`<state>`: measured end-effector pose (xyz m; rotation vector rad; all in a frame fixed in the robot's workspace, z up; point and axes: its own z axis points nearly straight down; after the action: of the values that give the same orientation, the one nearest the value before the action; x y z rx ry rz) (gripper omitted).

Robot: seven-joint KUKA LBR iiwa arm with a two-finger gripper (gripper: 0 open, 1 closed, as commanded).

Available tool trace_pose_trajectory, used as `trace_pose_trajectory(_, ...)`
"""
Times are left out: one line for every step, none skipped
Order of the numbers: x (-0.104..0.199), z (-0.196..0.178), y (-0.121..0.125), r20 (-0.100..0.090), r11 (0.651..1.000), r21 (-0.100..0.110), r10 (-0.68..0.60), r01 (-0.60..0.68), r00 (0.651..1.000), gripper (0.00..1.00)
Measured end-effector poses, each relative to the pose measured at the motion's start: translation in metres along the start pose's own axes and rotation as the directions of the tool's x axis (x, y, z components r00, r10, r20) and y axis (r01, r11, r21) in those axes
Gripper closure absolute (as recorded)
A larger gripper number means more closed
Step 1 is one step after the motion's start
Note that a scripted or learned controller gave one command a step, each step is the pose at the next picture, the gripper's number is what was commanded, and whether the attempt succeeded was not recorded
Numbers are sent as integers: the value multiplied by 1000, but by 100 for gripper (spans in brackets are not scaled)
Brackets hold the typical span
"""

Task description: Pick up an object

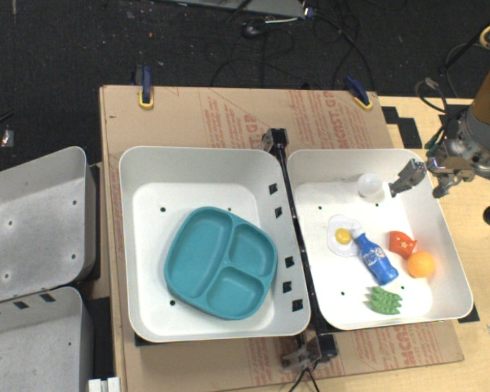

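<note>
The right bin [449, 219] holds several small items: a blue bottle [376, 259], a fried egg toy [342, 237], a red piece [402, 242], an orange ball [421, 265], a green leafy piece [384, 301] and a white round object [370, 186] near the back wall. My gripper [423, 178] hangs over the bin's back right corner, above and to the right of the white object. Its two dark fingers [407, 176] are spread apart with nothing between them.
The left bin [139, 219] holds a teal divided plate [220, 262]. A black divider [290, 235] runs between the bins. Spare white bins [33, 219] sit off the bench at the left. Cables lie on the dark floor behind.
</note>
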<state>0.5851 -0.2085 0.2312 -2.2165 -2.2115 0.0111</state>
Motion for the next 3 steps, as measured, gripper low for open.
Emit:
trace_pose_trajectory(1,-8,3,3,1000,-13,-3,3,1000,0)
trace_pose_trajectory(-4,36,4,2,1000,-9,-1,1,1000,0)
trace_pose_trajectory(-5,80,1,2,1000,-9,-1,1,1000,0)
